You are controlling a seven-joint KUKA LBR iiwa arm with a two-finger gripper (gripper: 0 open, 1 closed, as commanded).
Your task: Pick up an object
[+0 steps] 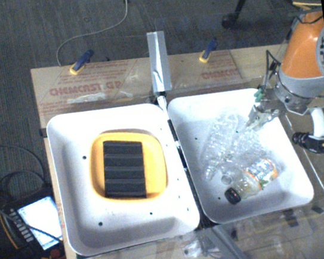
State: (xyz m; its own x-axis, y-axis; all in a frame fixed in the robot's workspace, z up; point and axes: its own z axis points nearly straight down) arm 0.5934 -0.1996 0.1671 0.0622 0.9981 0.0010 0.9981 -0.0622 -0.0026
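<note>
My gripper (260,112) over the right bin (297,187), finger state unclear, above crumpled plastic (227,140), bottle (252,178) nearby

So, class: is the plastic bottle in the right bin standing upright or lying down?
Lying down: the bottle rests on its side, with its dark cap pointing sideways.

I am reaching in from the right side of the bench, my grey arm (309,83) coming in over the far right corner of the right bin (304,195). The orange band (301,44) above my wrist is sitting high at the right edge, outside the bin's rim. Below it, my wrist is tilting down and to the left. My gripper (259,114) is hanging over the bin's far right part, just inside the right wall, its tip pointing down and leftward toward the bin floor.
</note>
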